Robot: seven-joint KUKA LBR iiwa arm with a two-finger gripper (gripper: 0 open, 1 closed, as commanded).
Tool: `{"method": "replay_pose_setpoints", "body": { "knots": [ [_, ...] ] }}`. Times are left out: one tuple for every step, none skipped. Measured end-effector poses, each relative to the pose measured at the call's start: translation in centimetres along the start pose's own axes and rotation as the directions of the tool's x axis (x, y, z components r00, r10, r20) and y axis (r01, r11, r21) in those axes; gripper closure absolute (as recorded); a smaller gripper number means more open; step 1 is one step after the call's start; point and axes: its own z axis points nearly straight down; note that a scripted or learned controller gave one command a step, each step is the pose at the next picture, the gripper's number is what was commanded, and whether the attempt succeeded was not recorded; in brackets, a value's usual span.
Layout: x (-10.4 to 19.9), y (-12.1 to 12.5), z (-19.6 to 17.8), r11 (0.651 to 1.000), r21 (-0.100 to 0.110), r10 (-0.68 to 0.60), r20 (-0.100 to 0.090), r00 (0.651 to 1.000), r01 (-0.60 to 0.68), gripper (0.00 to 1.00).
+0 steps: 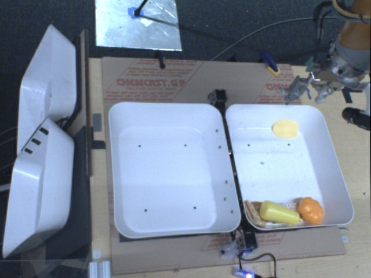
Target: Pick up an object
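- I see the jaws (308, 89) hanging at the far right, just past the far rim of the right bin (333, 149); the fingers look spread apart with nothing between them, though the blur there makes me unsure how wide.
- A pale yellow disc (285, 128) lies flat in the right bin's far part, near the jaws and slightly nearer to me and to the left of them.
- A yellow bottle-shaped object (279, 212) lies on its side along the near wall, well apart from the jaws.
- An orange lump (311, 210) sits touching its right end.
- The left bin (124, 155) sits beside it on the table (98, 86).
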Motion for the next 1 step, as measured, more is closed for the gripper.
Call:
{"method": "replay_pose_setpoints", "body": {
  "knots": [
    [-2.87, -4.58, 5.01, 1.000, 0.004, 0.004, -0.001, 1.000, -0.004, 0.00]
  ]
}}
